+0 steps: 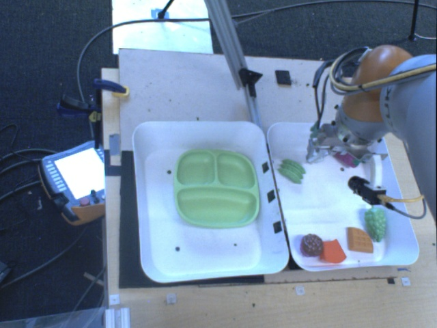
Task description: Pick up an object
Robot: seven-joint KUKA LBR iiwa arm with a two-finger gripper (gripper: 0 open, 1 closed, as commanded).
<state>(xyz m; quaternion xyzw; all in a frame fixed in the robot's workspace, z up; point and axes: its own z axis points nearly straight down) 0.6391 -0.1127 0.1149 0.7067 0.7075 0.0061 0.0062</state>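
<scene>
Wooden bench, pale board top, set over dark carpet. Two shallow white bins side by side on it: left bin, right bin, inner rims touching along the middle. Small black square flat on bare board behind right bin. Slanted metal pole crossing board from top, ending in black clamp near rear edge of bins. Blue-handled clamp with yellow tip gripping left rear corner of board. Dark mat strip showing under left bin along left and front edges
</scene>
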